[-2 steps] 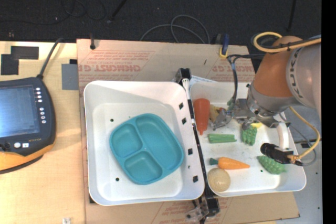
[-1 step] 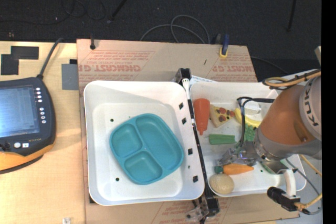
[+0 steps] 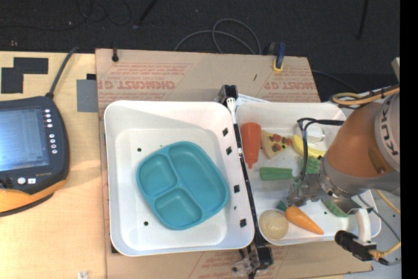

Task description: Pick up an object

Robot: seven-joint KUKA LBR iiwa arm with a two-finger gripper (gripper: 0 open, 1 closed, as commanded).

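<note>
My gripper (image 3: 299, 194) reaches down into the right bin (image 3: 287, 113), hanging from the orange-banded wrist (image 3: 356, 144). It stands just above an orange toy carrot (image 3: 304, 219) and right of a green block (image 3: 275, 174). A cream ball (image 3: 273, 224) lies at the bin's front, left of the carrot. Further back lie a red-orange toy vegetable (image 3: 251, 140), a pizza slice (image 3: 277, 144) and a yellow banana (image 3: 304, 147), the banana partly behind the arm. A green piece (image 3: 336, 206) peeks out under the wrist.
The left bin (image 3: 124, 140) holds a teal divided plate (image 3: 181, 185). A black divider (image 3: 236, 166) runs between the bins. A tablet-like pendant (image 3: 29, 144) lies on the bench at far left. Cables (image 3: 359, 98) loop behind the arm.
</note>
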